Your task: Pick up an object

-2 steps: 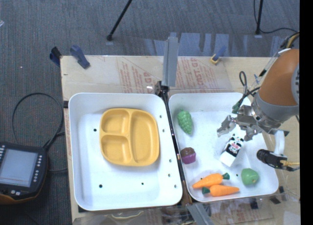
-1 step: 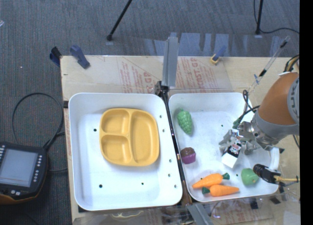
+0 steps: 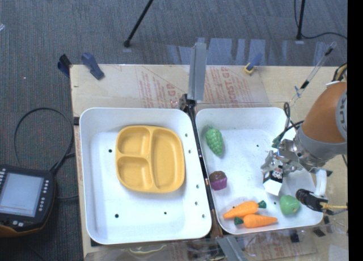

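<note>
My gripper (image 3: 274, 180) hangs low over the right side of the right bin (image 3: 249, 119), coming down from the grey arm with its orange band (image 3: 326, 115). A small green fruit (image 3: 289, 204) lies just to its lower right, close to the gripper tip. Two orange carrots (image 3: 243, 209) (image 3: 259, 220) lie side by side along the bin's front edge, left of and below the gripper. A purple toy (image 3: 218, 180) sits near the bin's left wall. A green bunch of grapes (image 3: 214, 140) lies further back on that side.
The left bin (image 3: 96, 140) holds a yellow divided plate (image 3: 150, 158). A grey upright post (image 3: 197, 72) stands behind the seam between the bins. Cables run beside the arm at the right bin's outer edge.
</note>
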Controlling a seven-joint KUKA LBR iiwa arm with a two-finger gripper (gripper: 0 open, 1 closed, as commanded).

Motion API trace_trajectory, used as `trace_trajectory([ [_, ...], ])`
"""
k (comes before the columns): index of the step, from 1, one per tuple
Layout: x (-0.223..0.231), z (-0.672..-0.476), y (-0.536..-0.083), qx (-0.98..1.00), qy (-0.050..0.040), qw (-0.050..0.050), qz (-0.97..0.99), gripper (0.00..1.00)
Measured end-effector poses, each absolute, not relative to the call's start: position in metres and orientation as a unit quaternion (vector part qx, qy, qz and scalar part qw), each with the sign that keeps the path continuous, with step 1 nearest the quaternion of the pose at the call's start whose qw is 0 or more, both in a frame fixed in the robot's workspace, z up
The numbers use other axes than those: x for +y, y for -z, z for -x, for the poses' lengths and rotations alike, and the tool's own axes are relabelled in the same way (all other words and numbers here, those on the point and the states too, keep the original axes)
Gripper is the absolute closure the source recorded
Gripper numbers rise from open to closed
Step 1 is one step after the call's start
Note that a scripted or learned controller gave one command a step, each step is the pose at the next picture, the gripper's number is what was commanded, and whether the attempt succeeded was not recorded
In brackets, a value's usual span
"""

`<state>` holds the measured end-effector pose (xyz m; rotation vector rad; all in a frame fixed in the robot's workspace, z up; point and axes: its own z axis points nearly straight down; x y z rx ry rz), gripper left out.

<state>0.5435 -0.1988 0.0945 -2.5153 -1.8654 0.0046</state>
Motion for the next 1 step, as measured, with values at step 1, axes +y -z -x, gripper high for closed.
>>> trace_trajectory([
  [1, -0.1633, -0.5451, -0.1016, -0.519, -0.0018, 0.004, 0.854, 1.00],
])
